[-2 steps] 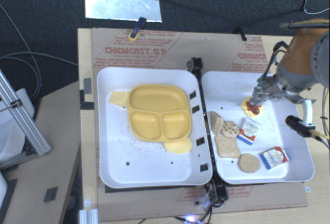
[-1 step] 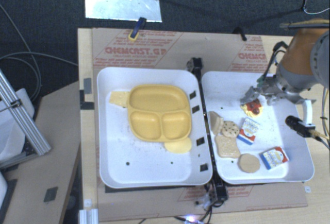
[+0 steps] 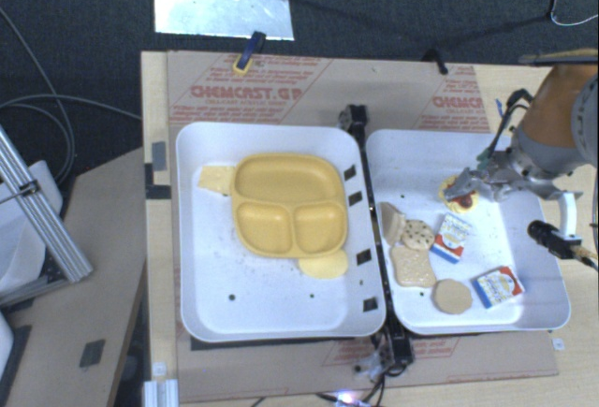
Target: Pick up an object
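The gripper (image 3: 461, 190) was lowered at right of frame; its fingers were closed around a red-yellow item (image 3: 461, 200) for lifting.

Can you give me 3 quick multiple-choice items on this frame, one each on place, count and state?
1. Where does the yellow divided tray lie?
A. left bin
B. right bin
C. on the cardboard behind the bins

2. How many compartments does the tray have?
A. two
B. three
C. five

3. How does the tray lie?
A. tipped on its edge
B. flat, hollows facing up
C. upside down

Answers:
1 A: it sits inside the left bin, across the divider from the gripper, which is over the right bin.
2 B: one wide hollow behind, two smaller ones in front.
3 B: the compartment hollows and ridges are all open to the camera.
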Tool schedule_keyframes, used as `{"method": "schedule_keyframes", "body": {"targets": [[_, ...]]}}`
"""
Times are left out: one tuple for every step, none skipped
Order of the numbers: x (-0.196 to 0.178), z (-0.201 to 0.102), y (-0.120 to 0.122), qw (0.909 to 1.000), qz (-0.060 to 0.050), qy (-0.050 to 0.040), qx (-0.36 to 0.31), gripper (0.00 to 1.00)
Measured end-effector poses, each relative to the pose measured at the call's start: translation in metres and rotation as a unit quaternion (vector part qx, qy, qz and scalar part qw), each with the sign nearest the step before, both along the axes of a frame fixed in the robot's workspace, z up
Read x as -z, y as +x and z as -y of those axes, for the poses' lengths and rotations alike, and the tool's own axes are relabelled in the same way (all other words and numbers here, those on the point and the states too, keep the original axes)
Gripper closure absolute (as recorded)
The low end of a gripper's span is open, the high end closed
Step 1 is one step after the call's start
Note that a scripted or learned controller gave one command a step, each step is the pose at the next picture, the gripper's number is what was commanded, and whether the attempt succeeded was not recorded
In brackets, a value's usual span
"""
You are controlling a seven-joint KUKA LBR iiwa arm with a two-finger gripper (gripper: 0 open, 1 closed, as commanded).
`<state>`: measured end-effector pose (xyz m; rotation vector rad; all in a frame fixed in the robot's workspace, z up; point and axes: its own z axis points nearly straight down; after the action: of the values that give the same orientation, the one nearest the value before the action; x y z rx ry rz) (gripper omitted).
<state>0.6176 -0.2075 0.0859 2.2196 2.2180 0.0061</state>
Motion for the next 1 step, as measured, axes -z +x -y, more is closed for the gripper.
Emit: {"method": "schedule_keyframes", "body": {"targets": [[-0.0127,-0.0015,0.0021,1.0,0.002,-0.0005,-0.002,1.0]]}}
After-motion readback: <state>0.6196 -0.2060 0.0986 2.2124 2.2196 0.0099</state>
